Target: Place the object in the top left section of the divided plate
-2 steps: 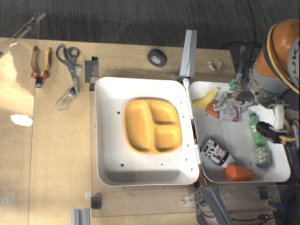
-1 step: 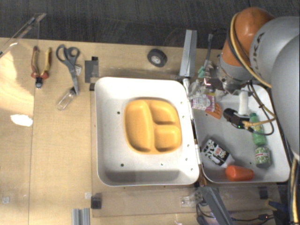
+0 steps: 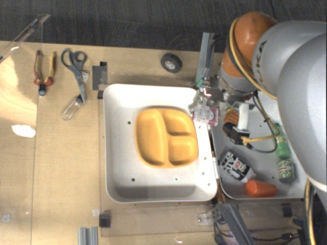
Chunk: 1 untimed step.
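Seemingly, the gripper pinches a small pink-and-white packet between its fingers, hanging it over the rim between the two bins so it can travel left. Just beside it, the yellow divided plate lies in the left bin, awaiting it.

A: What colour is the divided plate?
B: Yellow, plain, in a white bin.
A: And in the right bin?
B: An orange carrot-like piece by its near edge, a green bottle, a black-and-white patterned packet.
A: The bench?
B: Pale wood. Scissors with grey handles, pliers with red-and-yellow grips, a black tape roll.
A: The arm?
B: Grey, orange band.
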Available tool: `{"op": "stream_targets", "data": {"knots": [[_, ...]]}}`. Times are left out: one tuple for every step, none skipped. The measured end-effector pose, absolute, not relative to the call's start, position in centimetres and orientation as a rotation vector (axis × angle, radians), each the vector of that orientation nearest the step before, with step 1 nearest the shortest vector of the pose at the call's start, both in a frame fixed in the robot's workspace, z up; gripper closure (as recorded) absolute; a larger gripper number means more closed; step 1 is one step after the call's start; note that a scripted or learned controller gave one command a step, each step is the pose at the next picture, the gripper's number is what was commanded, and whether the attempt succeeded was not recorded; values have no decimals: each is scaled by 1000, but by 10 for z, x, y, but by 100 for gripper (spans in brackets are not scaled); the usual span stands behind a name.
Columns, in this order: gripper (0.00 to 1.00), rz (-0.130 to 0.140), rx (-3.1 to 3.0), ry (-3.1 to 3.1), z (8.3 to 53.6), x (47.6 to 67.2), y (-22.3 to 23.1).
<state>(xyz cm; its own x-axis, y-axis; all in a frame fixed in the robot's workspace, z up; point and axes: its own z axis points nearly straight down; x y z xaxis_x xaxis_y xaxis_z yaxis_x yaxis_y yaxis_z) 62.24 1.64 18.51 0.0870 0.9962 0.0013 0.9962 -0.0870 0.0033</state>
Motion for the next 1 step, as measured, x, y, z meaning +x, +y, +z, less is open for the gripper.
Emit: {"op": "stream_targets", "data": {"knots": [[0,5,2314,2122,185,622,16]]}}
